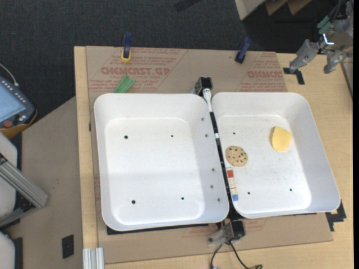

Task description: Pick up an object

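Two things lie in the right bin (314, 150). One is a round brown cookie with dark chips (236, 156) near the bin's left wall. The other is a yellow lump (281, 139), further right and a little farther back. My gripper (315, 61) hangs at the upper right of the camera view, beyond the right bin's far corner and above the bench. It is open, with nothing between its fingers, and it is well clear of both things.
The left bin (112, 167) stands beside the right one on a cardboard sheet. Clamps (127, 50) (243, 49) hold the sheet's far edge. A green scrap (124, 84) lies behind the left bin. A black clip (203, 86) sits where the bins meet.
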{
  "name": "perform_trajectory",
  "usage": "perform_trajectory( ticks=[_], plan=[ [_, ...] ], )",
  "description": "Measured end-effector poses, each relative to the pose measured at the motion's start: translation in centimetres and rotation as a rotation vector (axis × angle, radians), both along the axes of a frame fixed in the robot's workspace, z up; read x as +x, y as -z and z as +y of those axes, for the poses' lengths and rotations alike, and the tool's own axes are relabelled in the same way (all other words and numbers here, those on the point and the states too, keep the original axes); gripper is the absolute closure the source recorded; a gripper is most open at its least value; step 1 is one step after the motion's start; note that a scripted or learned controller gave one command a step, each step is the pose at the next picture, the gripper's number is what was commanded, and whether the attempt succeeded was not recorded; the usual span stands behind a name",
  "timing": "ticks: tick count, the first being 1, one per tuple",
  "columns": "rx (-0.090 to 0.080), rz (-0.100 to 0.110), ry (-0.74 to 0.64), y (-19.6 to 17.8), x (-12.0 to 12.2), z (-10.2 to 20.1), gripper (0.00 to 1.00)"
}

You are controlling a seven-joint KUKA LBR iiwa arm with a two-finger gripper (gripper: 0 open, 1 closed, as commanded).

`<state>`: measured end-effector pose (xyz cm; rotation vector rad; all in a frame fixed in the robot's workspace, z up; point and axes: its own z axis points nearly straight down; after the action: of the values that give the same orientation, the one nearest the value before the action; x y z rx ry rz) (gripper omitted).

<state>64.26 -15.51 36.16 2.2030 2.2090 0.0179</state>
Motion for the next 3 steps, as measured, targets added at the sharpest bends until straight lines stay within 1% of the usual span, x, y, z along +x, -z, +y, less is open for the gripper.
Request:
perform_trajectory(
  ticks=[1, 2, 3],
  plan=[
    [-0.003, 0.002, 0.006, -18.6, -1.7, -5.7, 0.00],
    [0.006, 0.018, -0.004, -17.3, 2.6, -0.1, 0.00],
    [0.009, 0.024, -0.005, -17.4, 1.8, 7.4, 0.00]
  ],
)
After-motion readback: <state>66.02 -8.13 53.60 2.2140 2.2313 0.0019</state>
